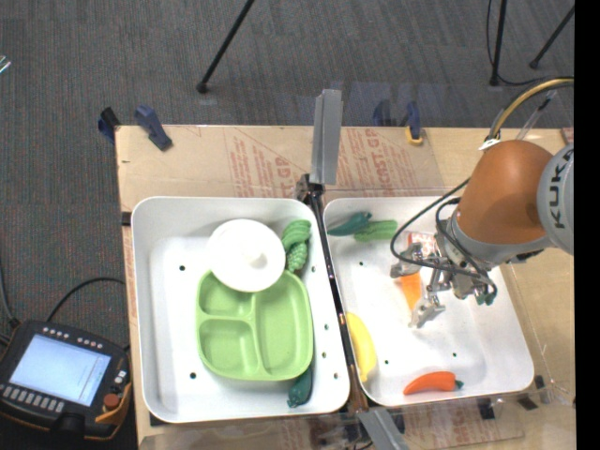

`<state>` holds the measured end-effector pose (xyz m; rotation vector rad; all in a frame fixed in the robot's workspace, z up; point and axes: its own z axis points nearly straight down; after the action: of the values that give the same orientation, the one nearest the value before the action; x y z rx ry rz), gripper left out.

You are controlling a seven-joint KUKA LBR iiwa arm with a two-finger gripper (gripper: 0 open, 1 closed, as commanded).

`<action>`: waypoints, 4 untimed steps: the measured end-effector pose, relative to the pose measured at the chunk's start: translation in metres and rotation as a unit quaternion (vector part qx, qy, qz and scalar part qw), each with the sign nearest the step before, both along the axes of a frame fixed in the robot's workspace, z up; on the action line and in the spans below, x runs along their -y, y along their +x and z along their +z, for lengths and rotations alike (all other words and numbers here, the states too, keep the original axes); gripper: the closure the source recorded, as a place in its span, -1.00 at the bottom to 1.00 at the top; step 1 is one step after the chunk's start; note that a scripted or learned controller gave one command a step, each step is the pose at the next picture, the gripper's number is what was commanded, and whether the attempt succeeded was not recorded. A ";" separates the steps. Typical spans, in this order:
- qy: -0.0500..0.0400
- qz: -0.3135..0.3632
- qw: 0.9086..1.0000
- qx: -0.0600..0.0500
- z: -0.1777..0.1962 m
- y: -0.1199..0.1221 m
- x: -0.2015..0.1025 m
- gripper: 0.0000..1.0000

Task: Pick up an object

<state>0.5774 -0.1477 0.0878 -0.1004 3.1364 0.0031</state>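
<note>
Gripper (427, 309) hung over the right bin (506, 345), mid-right of frame, w/ an orange carrot-like piece (410, 290) just beside its fingers at upper left; fingers looked slightly apart w/ nothing seen between them. Same bin also held a yellow banana (362, 345) along its left wall, an orange pepper (432, 382) near the bottom edge, and a green pepper (364, 225) at its top left. Left bin (155, 345) held a green divided tray (253, 331), a white bowl (246, 255) overlapping the tray's top, and a green corn-like toy (297, 243) to the bowl's right.
</note>
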 end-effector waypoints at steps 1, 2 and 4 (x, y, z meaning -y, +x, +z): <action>0.000 0.001 1.000 0.001 0.010 0.001 -0.002 1.00; 0.000 -0.005 1.000 0.006 0.107 0.056 -0.080 1.00; 0.000 -0.053 0.999 0.003 0.152 0.069 -0.080 1.00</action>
<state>0.6463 -0.0681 0.2395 0.0657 3.1319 0.0032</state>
